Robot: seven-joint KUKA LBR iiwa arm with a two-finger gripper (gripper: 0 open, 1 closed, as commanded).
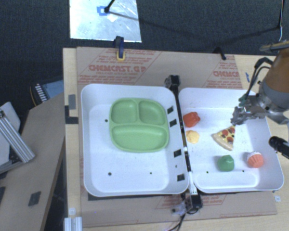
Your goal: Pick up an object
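Claw over the right bin, pizza slice just below.

Hovering now: claw (pixel 240 115) at the upper right of the right bin (pixel 269 184), just above and beside the pizza slice (pixel 225 137), not touching as far as can be judged. Fingers too small and blurred to call, so apart or together cannot be told; nothing seen between them. Nearest target, then, the slice: probably a light, stiff plastic toy, flat and wedge-shaped, likely smooth and prone to skating on the bin floor. Best taken across the two long sides near the wide crust end, not at the thin tip. Elsewhere in the same bin: an orange piece (pixel 191 119), a yellow piece (pixel 193 137), a green ball (pixel 226 163), a cupcake (pixel 255 160). Over in the left bin (pixel 94 184), a green tray (pixel 138 125), all on the worktop (pixel 72 61).
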